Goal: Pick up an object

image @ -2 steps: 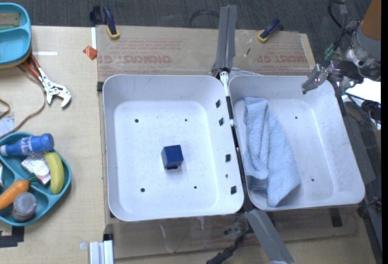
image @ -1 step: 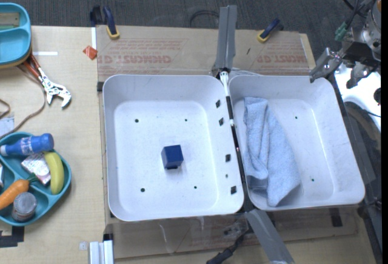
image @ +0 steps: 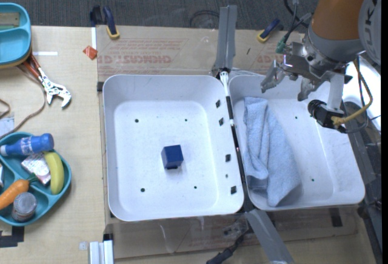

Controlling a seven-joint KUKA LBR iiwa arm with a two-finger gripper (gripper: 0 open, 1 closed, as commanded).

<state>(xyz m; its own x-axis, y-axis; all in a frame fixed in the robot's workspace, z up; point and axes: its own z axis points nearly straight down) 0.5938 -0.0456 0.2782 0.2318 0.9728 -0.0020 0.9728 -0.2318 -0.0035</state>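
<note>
White plastic makes the two shallow bins on the bench, the left bin and the right bin, which stand touching along their inner rims. A small blue cube sits alone on the floor of the left bin, a little below its middle and well apart from every wall. In the right bin a light blue towel lies crumpled along the left wall, running from the far end almost to the near rim. The gripper hangs over the far edge of the right bin, beside the upper end of the towel; its two fingers are spread apart and nothing is between them. The grey arm with its orange band comes in from the upper right. On the wood to the left lie a metal wrench and a blue tray holding a banana.
</note>
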